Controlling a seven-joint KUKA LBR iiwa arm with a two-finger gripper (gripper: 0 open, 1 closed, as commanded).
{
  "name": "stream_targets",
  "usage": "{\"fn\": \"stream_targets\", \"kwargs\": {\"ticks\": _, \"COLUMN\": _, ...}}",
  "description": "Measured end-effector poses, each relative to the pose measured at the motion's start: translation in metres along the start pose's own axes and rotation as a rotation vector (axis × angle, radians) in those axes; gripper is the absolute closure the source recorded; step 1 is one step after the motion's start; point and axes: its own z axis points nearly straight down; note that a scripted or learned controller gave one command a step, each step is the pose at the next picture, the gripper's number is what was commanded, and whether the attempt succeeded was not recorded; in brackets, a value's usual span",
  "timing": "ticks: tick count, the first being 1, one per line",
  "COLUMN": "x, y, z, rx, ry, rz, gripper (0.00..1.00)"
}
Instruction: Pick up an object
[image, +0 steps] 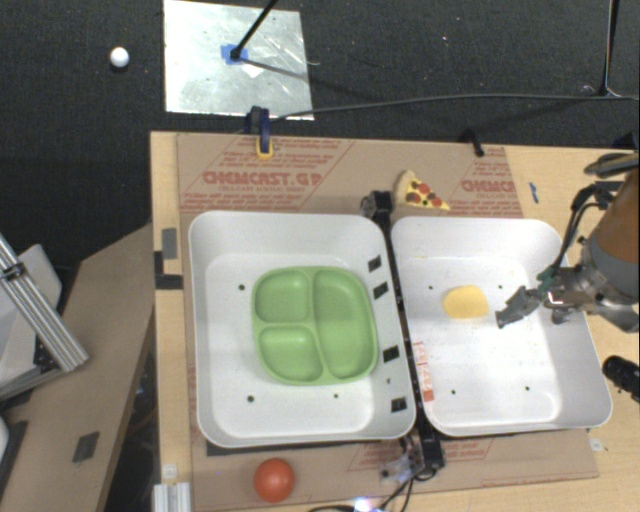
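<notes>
Down at the bench's (330, 150) near edge sits a red ball (273, 479), outside both bins. Working from big to small: the left bin (220, 260) holds a green divided plate (313, 325); the right bin (560, 400) holds one yellow piece (465, 301), lying near its middle-left. From the right comes the arm (612, 262), its gripper (514, 309) low over that bin, just beside the yellow piece and apart from it. I can't make out how its fingers stand. A toy pizza slice (422, 192) lies beyond the bins. As I judge it, the pick has not yet happened: nothing is lifted, and closing on the yellow piece and raising it remain.
</notes>
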Motion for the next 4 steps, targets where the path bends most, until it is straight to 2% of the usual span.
{"fn": "stream_targets", "kwargs": {"ticks": 3, "x": 0.002, "y": 0.000, "z": 0.132, "rx": 0.002, "ry": 0.001, "rz": 0.003, "gripper": 0.00}}
{"fn": "stream_targets", "kwargs": {"ticks": 4, "x": 0.002, "y": 0.001, "z": 0.119, "rx": -0.002, "ry": 0.000, "rz": 0.003, "gripper": 1.00}}
